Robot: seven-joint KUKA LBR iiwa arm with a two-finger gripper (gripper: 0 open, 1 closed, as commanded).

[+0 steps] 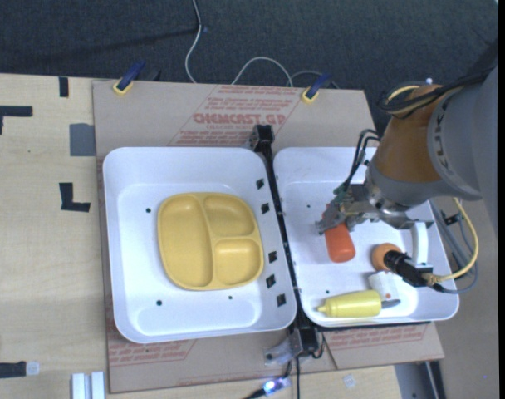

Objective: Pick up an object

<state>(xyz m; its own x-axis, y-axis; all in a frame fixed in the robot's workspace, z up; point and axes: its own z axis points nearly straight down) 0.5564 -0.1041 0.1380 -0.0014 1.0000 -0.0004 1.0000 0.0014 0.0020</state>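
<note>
My gripper [340, 219] is low in the right bin [306, 185], reaching in from the right under the orange-banded wrist. Directly below its tip lies a red-orange cylinder [341, 243], touching or very close to the fingers; the wrist hides whether it sits between them. An orange ball-shaped object [384, 254] with a black end rests to the right of the cylinder. A yellow bottle-like object [352, 305] lies along the bin's front wall, with a small white piece [384, 286] just above it.
The left bin [128, 173] holds a yellow divided plate [209, 240] in its middle. A black divider [273, 214] runs between the two bins. Cables loop at the arm's right side [462, 248]. Cardboard lies under both bins.
</note>
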